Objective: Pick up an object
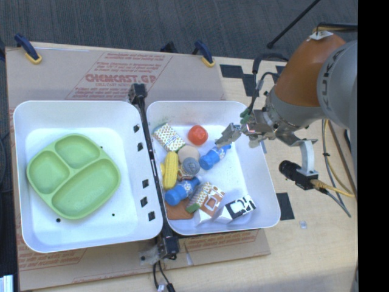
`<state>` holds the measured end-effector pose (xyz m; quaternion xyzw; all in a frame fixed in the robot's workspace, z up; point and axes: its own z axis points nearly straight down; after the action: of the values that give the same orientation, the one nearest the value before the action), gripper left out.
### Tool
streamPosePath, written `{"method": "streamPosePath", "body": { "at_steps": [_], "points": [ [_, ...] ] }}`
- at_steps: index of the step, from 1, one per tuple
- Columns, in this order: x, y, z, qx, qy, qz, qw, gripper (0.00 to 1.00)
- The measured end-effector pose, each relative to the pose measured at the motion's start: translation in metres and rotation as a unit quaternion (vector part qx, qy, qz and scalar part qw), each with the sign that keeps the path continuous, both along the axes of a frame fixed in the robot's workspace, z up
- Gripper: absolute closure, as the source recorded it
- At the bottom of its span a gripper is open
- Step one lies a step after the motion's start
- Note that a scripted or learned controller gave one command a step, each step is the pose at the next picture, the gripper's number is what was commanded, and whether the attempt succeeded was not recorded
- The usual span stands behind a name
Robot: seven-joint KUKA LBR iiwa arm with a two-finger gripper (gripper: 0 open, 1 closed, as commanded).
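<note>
From my seat I see the arm (310,84) reaching in from the right, its orange band above the wrist, with the gripper (230,134) hanging over the upper right part of the right bin (258,184). The fingers sit just above the top end of a blue bottle (213,157), but they are small and blurred at this slant, so I cannot tell whether they stand apart or together, and I see nothing clearly between them. The bottle lies tilted in the bin, near a red ball (197,135). To its left there is a patterned packet (169,137), a yellow corn cob (171,169) and a greyish round piece (189,163) touching the cob. Lower down lie another blue item (178,193), an orange-and-white carton (209,201) and a black-and-white box (240,208) toward the bin's lower right corner. The left bin (36,224) holds a green divided plate (74,175), lying flat with three compartments. Both bins rest on a cardboard sheet (121,78) held at the far edge by blue clamps (27,47).
</note>
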<state>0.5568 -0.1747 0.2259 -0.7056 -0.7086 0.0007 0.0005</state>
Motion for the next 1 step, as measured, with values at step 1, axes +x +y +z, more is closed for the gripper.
{"method": "streamPosePath", "body": {
  "at_steps": [1],
  "points": [
    [0.0,0.0,0.0,0.0,0.0,0.0,1.0,0.0]
  ]
}}
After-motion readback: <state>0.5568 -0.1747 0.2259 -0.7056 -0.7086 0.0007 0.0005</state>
